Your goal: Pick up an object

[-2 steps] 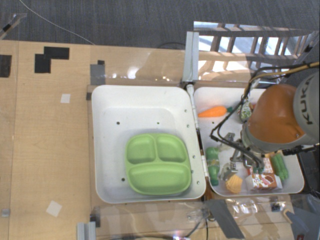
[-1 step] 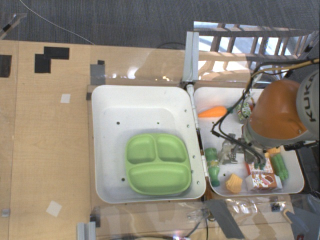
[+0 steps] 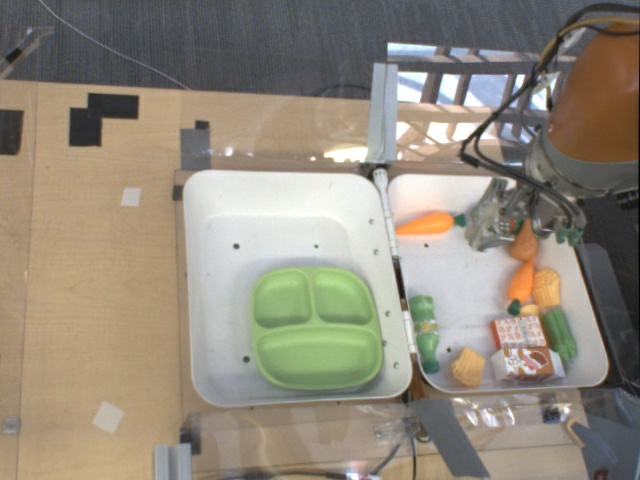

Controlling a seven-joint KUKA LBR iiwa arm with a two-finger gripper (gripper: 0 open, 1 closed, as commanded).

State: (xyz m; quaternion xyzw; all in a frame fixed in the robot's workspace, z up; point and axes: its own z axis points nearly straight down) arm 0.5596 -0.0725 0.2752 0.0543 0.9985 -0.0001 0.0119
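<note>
1. We see the right bin (image 3: 455,298) holding toy food, the gripper (image 3: 503,224) low at its far side.
2. A carrot (image 3: 427,224) lies just left of the gripper, long axis crosswise, green top pointing toward it.
3. We cannot tell the grip's state.

Two white bins (image 3: 290,203) sit on a pale wooden bench (image 3: 90,298). The divided plate (image 3: 315,326) is light green. The carrots (image 3: 425,225) are orange, the bottle (image 3: 424,330) green, the carton (image 3: 522,348) red and white.
</note>
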